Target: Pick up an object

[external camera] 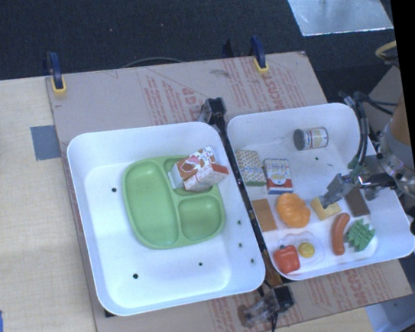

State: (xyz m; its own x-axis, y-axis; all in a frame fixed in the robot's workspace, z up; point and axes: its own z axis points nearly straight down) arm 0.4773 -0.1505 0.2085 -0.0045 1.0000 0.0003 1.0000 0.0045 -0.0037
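The gripper (340, 188) is hanging low over the right bin (339, 114), coming in from the right edge, with its dark fingers pointing toward the middle of that bin. Whether it is wide or narrow I cannot tell; nothing is visibly sitting between its tips, so I judge that no object is being held.

The things on offer are lying mostly in the right bin: a can (311, 138) near the far wall, two small cartons (278, 175) toward the left wall, an orange (293, 210) in the middle, a yellow block (323, 208) just beside the gripper, a sausage (340, 233) and a green piece (361, 235) nearer the front, and a red pepper (286, 258) in the front-left corner. In the left bin (91, 217) a green tray (152, 208) is carrying a red and white carton (203, 170) on its far right compartment.

As I read it, the pick is only beginning: the approach is under way, and closing on something and lifting it are both left. The yellow block looks the likeliest target, being closest to the tips.
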